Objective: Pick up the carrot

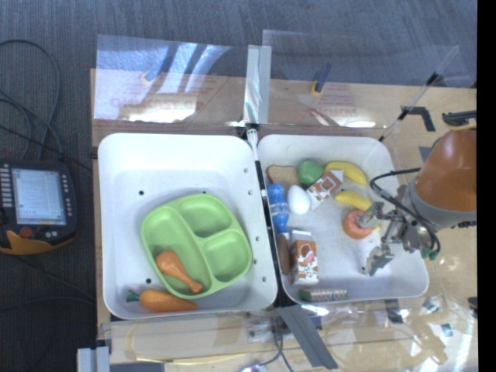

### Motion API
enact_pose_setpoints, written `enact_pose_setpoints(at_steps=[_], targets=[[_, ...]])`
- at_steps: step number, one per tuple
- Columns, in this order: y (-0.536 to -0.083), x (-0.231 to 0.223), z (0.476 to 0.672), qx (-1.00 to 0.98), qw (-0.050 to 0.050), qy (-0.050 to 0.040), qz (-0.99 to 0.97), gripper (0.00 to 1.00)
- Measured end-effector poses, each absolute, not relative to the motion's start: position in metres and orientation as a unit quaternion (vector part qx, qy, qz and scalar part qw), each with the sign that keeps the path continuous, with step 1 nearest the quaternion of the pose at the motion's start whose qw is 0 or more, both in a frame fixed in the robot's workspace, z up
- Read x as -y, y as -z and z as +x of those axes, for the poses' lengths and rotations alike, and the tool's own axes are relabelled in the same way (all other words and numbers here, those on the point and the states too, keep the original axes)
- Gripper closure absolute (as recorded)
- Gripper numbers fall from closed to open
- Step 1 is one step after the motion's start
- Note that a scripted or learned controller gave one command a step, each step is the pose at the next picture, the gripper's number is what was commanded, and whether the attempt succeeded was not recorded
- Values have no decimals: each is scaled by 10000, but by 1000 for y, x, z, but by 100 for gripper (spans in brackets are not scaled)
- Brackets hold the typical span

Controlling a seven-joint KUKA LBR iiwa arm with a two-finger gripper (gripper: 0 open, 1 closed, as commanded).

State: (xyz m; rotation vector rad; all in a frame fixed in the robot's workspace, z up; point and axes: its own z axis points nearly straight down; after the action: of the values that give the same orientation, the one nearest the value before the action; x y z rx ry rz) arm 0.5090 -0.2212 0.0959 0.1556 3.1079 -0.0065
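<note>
The carrot (160, 301) is orange with a green stub and lies flat in the front left corner of the left bin (116, 177). It sits just in front of the green divided plate (200, 239), outside it. My gripper (377, 239) hangs over the right side of the right bin (403, 289), far to the right of the carrot. Its fingers look open with nothing between them, one near a red-orange round toy (356, 225), the other lower.
A toy drumstick (178, 271) lies in the plate's front compartment. The right bin holds a green fruit (310, 170), banana (349, 173), white egg (298, 200), blue bottle (277, 208), small cartons (306, 260) and a flat bar (322, 294). A pendant (35, 204) sits far left.
</note>
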Motion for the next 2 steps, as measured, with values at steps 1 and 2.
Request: enact_pose_setpoints(at_steps=[1,2], targets=[[-96,222,507,-9987,169,36,470,0],[-110,223,512,-9985,273,70,463,100]])
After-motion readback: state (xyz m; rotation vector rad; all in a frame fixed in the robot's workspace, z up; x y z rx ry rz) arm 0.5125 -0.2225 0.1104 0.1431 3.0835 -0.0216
